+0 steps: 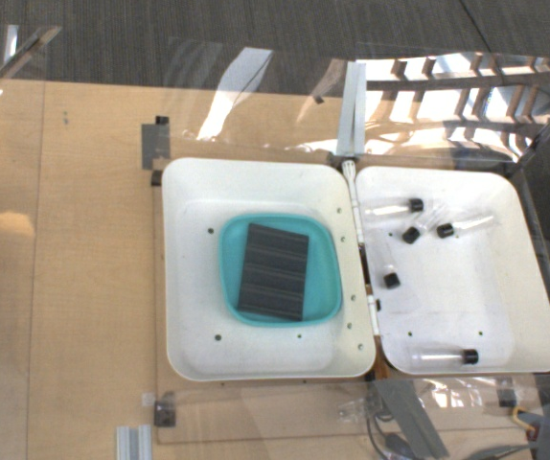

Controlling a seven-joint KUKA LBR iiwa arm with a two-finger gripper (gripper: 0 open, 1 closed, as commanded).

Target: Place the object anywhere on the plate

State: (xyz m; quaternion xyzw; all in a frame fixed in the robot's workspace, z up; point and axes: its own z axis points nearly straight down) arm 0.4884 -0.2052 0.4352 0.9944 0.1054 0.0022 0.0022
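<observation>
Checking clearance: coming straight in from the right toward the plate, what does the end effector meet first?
Probably the rim of the right bin, then its black-capped vials; height is unclear.

Two white bins on a pale wood bench, seen from above.
The left bin is plain white and holds a teal plate; on the plate lies a dark grey block with ridged stripes running across it (almost black). The right bin is white, scattered with clear tubes capped in black. The bench is light tan woodgrain.
</observation>
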